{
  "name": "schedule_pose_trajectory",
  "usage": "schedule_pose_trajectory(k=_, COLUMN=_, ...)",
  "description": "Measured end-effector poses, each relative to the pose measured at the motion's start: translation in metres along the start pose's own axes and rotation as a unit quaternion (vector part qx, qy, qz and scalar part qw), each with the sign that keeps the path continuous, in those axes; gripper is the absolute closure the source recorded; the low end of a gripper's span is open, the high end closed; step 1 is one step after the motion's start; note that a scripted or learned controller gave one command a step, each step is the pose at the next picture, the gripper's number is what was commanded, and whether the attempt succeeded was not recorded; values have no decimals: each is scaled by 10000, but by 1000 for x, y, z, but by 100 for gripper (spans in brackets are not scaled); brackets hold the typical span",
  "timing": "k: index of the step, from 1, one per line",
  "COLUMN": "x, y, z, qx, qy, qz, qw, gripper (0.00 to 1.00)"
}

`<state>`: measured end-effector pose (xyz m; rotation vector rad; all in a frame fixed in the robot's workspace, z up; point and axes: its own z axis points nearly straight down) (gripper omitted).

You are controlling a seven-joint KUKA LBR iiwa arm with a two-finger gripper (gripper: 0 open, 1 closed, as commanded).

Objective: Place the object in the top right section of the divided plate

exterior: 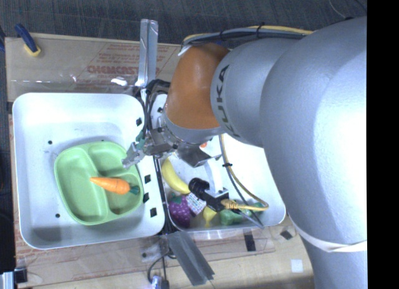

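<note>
A green divided plate (68, 188) sits in the left white bin (37, 126). An orange carrot (109, 184) with a green top lies on the plate, stretched from the middle towards the right rim, along the ridge below the top right section. My gripper (138, 151) hangs over the plate's upper right rim, just above and to the right of the carrot. Nothing shows in its grasp. The bulky grey and orange arm hides most of the right bin.
In the right bin (274, 210) lie a yellow banana (174, 179), purple grapes (181, 211), a small yellow piece (209, 216) and a green piece (229, 217). The wall between the two bins runs right beside the gripper.
</note>
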<state>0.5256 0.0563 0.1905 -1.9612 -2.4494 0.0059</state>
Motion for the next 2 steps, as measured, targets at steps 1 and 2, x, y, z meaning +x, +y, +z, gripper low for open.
schedule_pose_trajectory(k=1, x=-15, y=-8, z=-32, qx=-16, qy=-5, qz=718, qw=9974, gripper=0)
schedule_pose_trajectory(k=2, x=-45, y=-10, z=-99, qx=-21, qy=-1, qz=510, qw=9987, gripper=0)
